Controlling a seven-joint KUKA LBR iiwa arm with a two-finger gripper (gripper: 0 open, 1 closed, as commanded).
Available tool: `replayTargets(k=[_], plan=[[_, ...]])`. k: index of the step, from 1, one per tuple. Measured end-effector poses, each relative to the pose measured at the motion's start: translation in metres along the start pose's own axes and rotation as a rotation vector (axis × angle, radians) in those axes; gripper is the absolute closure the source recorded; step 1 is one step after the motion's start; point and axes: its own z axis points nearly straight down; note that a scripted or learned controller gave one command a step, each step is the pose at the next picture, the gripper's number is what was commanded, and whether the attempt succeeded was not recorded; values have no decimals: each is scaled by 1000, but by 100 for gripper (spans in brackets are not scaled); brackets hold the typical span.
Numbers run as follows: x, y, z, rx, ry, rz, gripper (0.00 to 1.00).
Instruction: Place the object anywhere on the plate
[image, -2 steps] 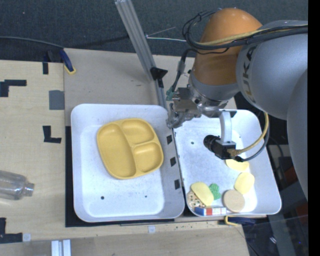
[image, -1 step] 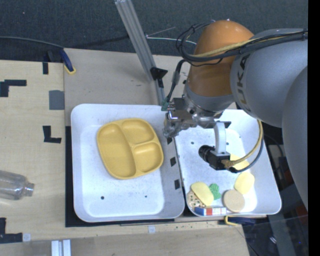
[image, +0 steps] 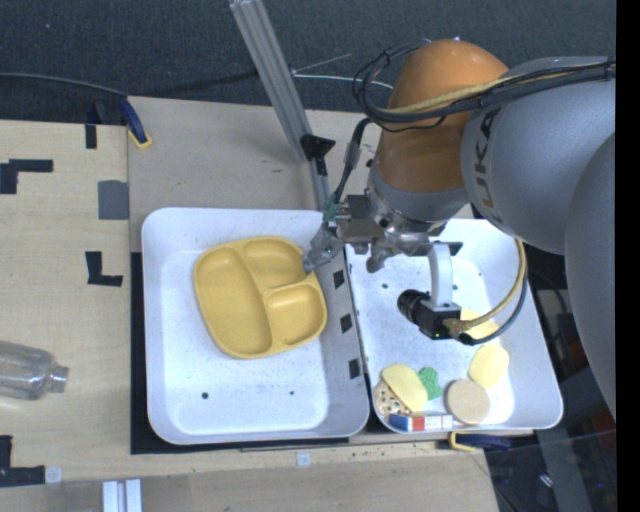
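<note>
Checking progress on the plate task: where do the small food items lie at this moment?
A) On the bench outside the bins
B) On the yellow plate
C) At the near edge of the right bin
C: the small food items cluster along the right bin's near edge, while the yellow plate sits in the left bin.
</note>
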Motion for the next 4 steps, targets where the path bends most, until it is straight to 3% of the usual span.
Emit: replayTargets(k=[1, 2, 3, 4], plan=[[-69, -16, 40, 4, -2, 8, 0], [-63, -15, 28, 1, 2, -1, 100], [-66, -3, -50, -9, 2, -1, 100], [-87, 20, -31, 0, -1, 2, 100]])
